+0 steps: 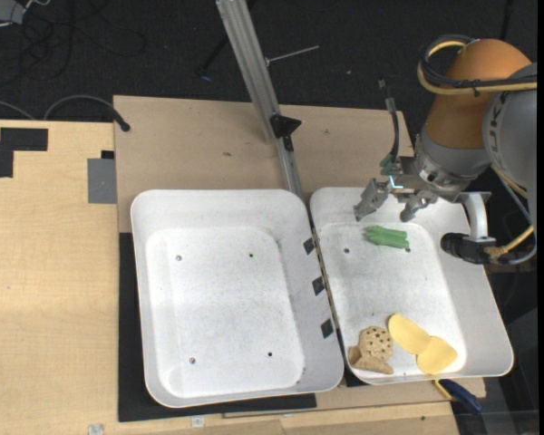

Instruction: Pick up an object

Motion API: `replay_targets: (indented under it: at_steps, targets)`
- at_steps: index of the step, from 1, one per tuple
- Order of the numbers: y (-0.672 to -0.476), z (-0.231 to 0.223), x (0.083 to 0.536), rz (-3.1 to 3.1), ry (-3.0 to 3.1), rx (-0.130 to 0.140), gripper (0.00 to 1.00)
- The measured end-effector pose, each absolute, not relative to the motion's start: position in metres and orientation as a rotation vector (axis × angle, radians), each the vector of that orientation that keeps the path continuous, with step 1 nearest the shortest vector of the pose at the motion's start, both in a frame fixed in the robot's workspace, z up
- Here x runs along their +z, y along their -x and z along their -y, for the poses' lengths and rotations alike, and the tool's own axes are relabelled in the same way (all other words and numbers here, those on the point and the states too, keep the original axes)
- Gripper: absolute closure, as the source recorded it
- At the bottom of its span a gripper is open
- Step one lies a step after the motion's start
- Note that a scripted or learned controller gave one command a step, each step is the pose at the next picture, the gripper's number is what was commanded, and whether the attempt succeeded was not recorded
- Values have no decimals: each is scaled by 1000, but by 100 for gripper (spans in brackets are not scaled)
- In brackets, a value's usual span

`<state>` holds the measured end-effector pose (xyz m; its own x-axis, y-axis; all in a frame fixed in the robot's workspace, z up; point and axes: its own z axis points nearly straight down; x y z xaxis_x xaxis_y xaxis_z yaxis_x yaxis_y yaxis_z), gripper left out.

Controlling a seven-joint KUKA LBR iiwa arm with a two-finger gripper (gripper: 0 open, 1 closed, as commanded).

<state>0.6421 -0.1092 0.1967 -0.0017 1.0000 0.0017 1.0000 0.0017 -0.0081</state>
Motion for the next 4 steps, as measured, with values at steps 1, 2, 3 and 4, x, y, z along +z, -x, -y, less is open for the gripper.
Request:
replay_targets:
  at_steps: [1,2,3,4]
  targets:
    - [-643,109,200,2222,2217,3,0]
    - [-644,115,154,2218,2218,7,0]
    - [-645,108,109,2220,2218,3,0]
    - [-645,107,90,2220,2218,5,0]
